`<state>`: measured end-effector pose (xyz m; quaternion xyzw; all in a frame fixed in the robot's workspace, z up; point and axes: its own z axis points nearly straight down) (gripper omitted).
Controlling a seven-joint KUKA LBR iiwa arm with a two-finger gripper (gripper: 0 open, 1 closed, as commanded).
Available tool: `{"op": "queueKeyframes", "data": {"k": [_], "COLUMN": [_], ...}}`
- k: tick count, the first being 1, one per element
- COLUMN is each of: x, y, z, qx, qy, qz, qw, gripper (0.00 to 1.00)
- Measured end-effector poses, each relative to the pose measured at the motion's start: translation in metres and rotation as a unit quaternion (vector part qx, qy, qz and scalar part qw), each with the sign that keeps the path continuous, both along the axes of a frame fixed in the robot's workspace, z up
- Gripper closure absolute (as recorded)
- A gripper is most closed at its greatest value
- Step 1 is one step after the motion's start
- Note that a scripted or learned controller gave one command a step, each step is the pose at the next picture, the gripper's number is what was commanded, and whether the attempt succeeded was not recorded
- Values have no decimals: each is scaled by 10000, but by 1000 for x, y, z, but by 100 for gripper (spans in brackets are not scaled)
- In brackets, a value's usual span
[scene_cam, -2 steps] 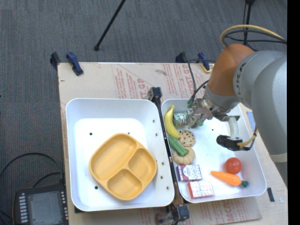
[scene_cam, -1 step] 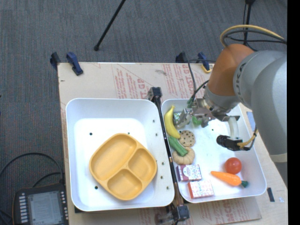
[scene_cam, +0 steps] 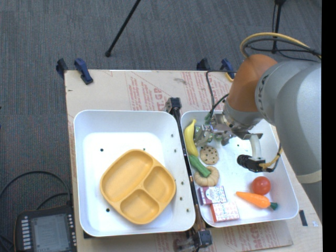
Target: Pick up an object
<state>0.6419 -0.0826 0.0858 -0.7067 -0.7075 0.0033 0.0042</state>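
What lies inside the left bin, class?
Inside the left bin lies one yellow divided plate, its three sections bare. The bin floor under the plate is covered.

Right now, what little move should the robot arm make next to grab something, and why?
Probably lower a bit straight down. The gripper hangs over the right bin's far left end, right beside the banana and just above the cookie. Nothing shows between its fingers yet, so those are its closest pick.
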Motion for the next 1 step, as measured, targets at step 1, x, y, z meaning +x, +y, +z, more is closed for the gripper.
{"op": "queueKeyframes", "data": {"k": [1], "x": [0], "y": [0], "z": [10], "qx": [4], "qy": [7], "qz": [4], "qw": [10000], "gripper": [100]}}
